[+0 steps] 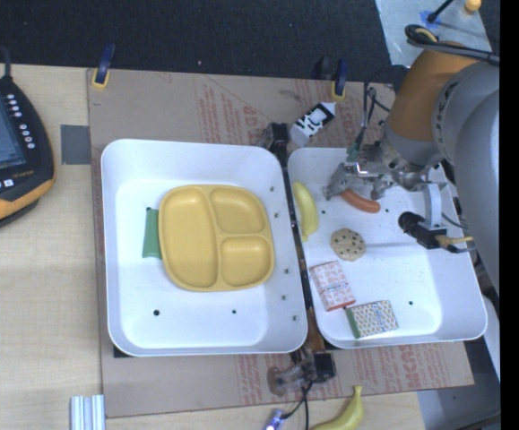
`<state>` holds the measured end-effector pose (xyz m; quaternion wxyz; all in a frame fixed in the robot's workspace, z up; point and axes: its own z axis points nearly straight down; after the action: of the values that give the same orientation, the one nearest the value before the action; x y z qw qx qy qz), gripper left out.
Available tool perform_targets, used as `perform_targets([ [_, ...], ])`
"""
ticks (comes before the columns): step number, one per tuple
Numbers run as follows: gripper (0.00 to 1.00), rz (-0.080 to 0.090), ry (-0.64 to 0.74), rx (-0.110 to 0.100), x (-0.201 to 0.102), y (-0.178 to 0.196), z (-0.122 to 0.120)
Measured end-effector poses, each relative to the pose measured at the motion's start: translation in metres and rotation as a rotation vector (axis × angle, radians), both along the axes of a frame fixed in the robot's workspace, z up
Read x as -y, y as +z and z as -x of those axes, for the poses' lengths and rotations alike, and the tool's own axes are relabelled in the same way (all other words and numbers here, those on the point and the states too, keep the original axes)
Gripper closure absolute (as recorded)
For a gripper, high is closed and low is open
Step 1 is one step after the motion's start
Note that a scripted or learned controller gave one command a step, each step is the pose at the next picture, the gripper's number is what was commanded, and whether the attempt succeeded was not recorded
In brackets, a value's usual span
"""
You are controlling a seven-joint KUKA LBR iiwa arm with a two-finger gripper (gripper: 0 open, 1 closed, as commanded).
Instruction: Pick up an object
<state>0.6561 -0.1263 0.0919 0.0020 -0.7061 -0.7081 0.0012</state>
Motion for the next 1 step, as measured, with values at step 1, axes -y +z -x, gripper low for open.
perform_targets([
  [1,0.0,0.002,0.001,-0.001,-0.0151,-0.0005,0.0685],
])
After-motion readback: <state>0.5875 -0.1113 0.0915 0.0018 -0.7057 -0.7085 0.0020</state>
